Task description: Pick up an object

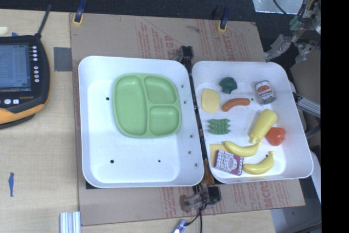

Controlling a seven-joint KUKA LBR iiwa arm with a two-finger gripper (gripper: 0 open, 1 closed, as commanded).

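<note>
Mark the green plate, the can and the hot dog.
green plate (pixel 131 103): camera view, on its large left compartment.
can (pixel 264 91): camera view, middle of its label side.
hot dog (pixel 235 103): camera view, middle of its length.

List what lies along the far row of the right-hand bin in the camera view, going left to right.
Yellow cheese-like piece → green broccoli → sausage → small can.

A divided plate (pixel 146 105) lies in the left bin (pixel 92 117); toy foods (pixel 240 128) fill the right bin (pixel 297 133).
</note>
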